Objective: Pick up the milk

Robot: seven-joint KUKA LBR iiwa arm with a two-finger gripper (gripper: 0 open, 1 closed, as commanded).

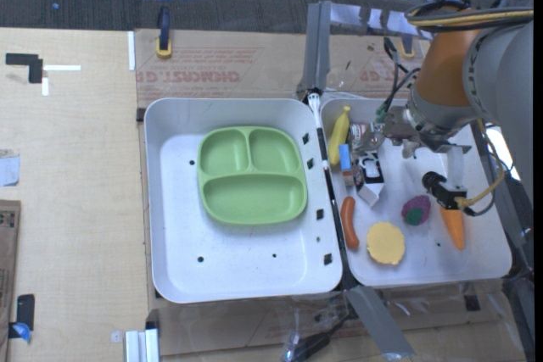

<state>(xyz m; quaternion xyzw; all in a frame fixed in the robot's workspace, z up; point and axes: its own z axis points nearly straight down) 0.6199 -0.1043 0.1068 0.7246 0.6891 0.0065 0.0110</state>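
Note:
The milk [369,176] is a small white carton with a dark panel, lying tilted in the right bin [475,267] near its left wall. My gripper [370,145] reaches in from the right and hangs just above the carton's far end, close to it. Whether it touches the carton is unclear. The grey wrist and orange band [445,72] stand above the bin's back right.
Around the milk lie a yellow banana [340,128], a blue item [344,155], a red sausage [349,223], a yellow round piece [386,243], a purple and green vegetable [416,210] and a carrot [455,228]. The left bin [170,208] holds a green divided plate [252,175].

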